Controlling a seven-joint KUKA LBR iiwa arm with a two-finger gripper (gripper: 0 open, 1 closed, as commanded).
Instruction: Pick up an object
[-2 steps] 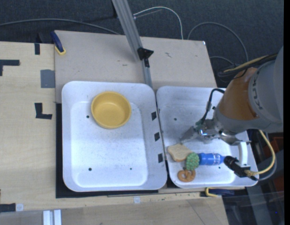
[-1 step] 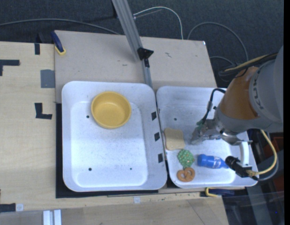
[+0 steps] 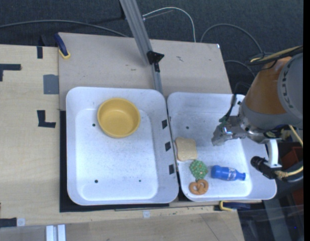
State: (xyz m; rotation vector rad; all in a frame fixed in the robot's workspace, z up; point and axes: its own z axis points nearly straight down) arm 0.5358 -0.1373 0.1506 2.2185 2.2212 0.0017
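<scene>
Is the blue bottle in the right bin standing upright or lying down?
Lying down. The blue bottle rests on its side on the floor of the right bin, long axis running left to right, beside the green object.

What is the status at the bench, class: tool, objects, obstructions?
Tool over right white bin, nothing seen held. Blue plastic bottle, green knobbly ball, brown pretzel, tan square sponge below it. Yellow round bowl in left bin.

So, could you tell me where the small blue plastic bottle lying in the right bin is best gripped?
Probably across the middle of the small blue plastic bottle, coming straight down: it lies on its side, left to right, so fingers would close over its narrow width, clear of the green object.
</scene>
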